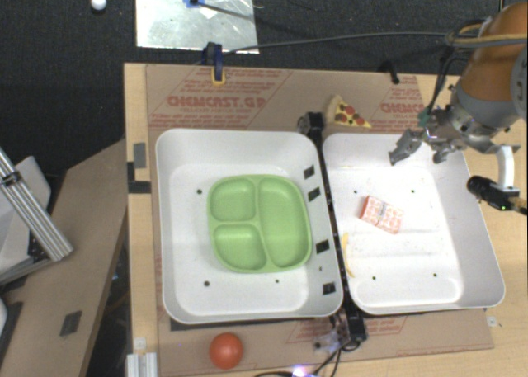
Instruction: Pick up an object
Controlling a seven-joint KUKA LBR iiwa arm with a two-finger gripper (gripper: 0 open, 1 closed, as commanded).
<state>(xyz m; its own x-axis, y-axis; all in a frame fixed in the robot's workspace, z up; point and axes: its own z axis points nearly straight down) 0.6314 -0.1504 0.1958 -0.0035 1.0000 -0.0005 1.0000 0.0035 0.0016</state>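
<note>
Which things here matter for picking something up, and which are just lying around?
For the job:
- gripper, over the right bin's far edge
- small pink-and-white packet in the right bin
- green divided plate in the left bin

Lying about:
- pizza slice toy behind the bins
- orange ball in front of the bins
- white ball far left

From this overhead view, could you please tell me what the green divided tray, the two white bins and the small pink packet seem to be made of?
Green divided tray: looks like moulded plastic, smooth, soft sheen, rounded compartments.
Left bin and right bin: probably thin formed plastic, matte white, with rounded rims.
Pink packet: seemingly printed card or paper, flat and patterned; too small to be sure.
</note>
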